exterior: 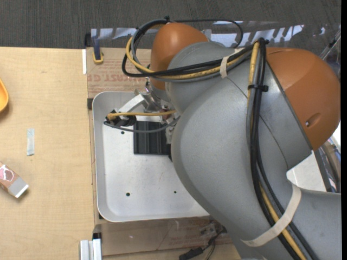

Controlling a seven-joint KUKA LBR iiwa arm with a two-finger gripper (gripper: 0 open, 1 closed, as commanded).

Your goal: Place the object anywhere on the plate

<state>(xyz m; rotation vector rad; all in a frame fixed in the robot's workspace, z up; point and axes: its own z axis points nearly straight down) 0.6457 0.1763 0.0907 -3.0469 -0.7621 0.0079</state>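
Frankly, the object cannot be picked out with any certainty, and where it lies I cannot tell. The likeliest place, as a judgement only, is under the gripper point(150, 140), whose dark block hangs low over the far half of the white bin point(135, 191). Whether the gripper is clenched on something or released, I cannot tell either, because the wrist and a loop of cable point(142, 114) cover it from above. I cannot make out the plate either.

That is the main risk. If nothing is caught, the arm point(244, 145) may lift away bare and carry out the placing with nothing to set down. A weak pinch could also let the object slip during the lift, so that it drops back into the bin or over its rim.

The cable hangs just above the bin's floor on the left of the gripper, and it could snag or drag a light item.

Farther left, on the wooden table point(49, 91), a small pink and white packet point(11, 181) lies well apart from the bin.
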